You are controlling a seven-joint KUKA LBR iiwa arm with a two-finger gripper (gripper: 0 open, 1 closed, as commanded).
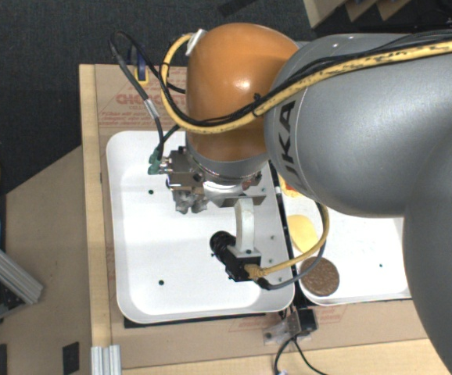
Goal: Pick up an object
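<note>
Two bins: left bin (pixel 132 233) and right bin (pixel 367 264) sit side by side, sharing a middle wall.
Gripper position: gripper (pixel 187 201) hangs over the left bin, toward its far half and roughly mid-width, under the orange band of the arm (pixel 367 131).
Gripper state: cannot tell whether open or closed, since the wrist housing covers it from above. Nothing visible in its hold.
Below gripper: bare white floor. A dark speck (pixel 161 282) near the left bin's front edge is too small to identify.
Candidates: all in the right bin, close to its left edge. The brown disc (pixel 321 278) is at the front-left corner. The yellow piece (pixel 301 229) lies just behind it. An orange piece (pixel 286 184) is further back, mostly hidden by the arm.
Key relation: every candidate lies across the shared wall from the gripper, toward the right bin. The orange piece looks nearest, the disc farthest.
Long axis: the disc is round, so none. The outlines of the yellow and orange pieces are too covered to judge.
Judgement: the grasp is not begun, and the next move needs a traverse over the wall before any descent.
</note>
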